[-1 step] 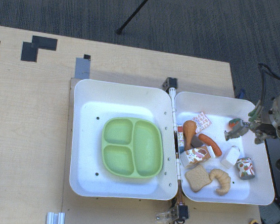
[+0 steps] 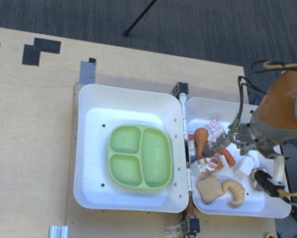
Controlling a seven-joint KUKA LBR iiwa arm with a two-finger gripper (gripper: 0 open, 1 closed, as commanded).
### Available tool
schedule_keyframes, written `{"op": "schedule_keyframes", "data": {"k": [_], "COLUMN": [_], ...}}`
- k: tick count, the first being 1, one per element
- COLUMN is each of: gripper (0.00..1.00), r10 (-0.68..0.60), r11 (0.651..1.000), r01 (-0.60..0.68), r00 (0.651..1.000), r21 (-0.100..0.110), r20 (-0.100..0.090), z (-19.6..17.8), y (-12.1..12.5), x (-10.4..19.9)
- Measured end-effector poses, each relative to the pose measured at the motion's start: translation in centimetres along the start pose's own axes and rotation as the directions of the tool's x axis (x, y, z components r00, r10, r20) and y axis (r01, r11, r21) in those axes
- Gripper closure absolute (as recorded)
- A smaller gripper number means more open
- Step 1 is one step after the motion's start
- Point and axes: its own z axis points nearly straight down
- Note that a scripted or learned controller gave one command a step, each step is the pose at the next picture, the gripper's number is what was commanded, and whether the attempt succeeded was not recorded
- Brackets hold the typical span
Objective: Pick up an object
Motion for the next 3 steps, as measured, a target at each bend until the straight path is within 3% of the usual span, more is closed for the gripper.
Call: {"op": "schedule_keyframes", "data": {"k": [1, 2, 3], "gripper": [0.0, 1.0, 1.0], "r10": [0.003, 0.002, -0.001], "r11": [1.0, 1.0, 1.0], "r01": [-0.003, -0.002, 0.001], "r00": [1.0, 1.0, 1.0], "r21": [-0.004, -0.006, -0.004], "r20": [0.001, 0.0, 0.0], "z": [5.7, 4.7, -6.5], "y": [3.9, 3.9, 3.8], "x": [0.8, 0.8, 5.2]}}
